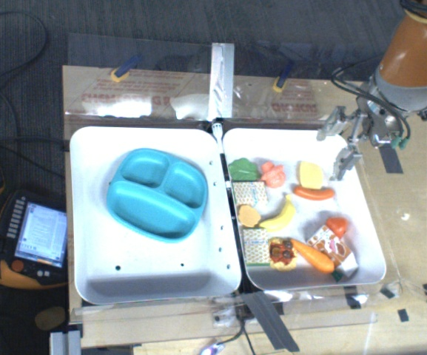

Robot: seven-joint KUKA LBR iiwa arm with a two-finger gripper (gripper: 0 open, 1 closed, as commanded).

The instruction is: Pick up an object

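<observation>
Toy food crowds the right bin (372, 231) below and left of the pincer (344, 143): a yellow wedge (311, 174) and a red sausage (314, 194) lie closest, a banana (281, 214) and a carrot (313, 257) farther down, a green pepper (243, 169) off to its left by the dividing rim. A strip of bare white floor runs along the bin's right wall, just beneath the pincer. The pincer hangs over the bin's upper right corner — fingers spread, nothing between them — the orange-banded arm (409, 46) slanting in from above right. Well to its left, the other bin (95, 257) holds a blue sectioned plate (157, 192). Both bins sit on a wooden bench (413, 220).
</observation>
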